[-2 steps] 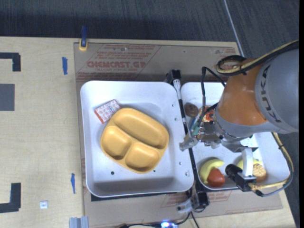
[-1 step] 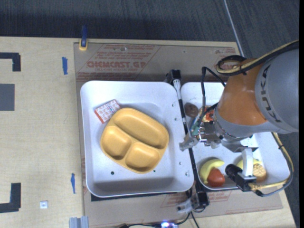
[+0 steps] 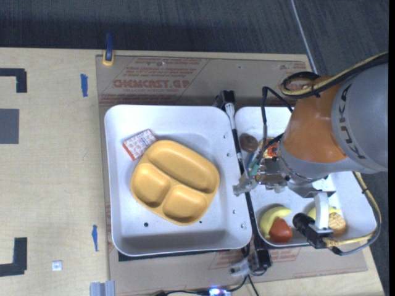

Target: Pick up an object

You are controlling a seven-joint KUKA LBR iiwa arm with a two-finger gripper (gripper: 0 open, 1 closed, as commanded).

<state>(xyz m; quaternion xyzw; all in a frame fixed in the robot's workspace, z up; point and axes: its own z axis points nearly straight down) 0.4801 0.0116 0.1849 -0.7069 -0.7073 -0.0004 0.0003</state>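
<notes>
A: Objects to pick lie in both bins. In the left bin (image 3: pixel 117 184), at the centre left of the frame, rests a yellow divided tray (image 3: pixel 174 181), with a small red and white card (image 3: pixel 138 143) touching its upper left edge. In the right bin (image 3: pixel 370 217), at the lower right, I see a yellow and red toy fruit (image 3: pixel 276 222), a yellow piece with an orange round thing (image 3: pixel 333 219), and a brown round thing (image 3: pixel 248 142) higher up.

B: And the gripper (image 3: pixel 262 172)?

A: It hangs over the left side of the right bin, near the wall between the bins. Whether its fingers are open or closed, I cannot tell.

B: So how far is the task?

A: I judge it is not done. Every object I can see lies in a bin, and nothing appears lifted. Grasp and lift remain.
</notes>
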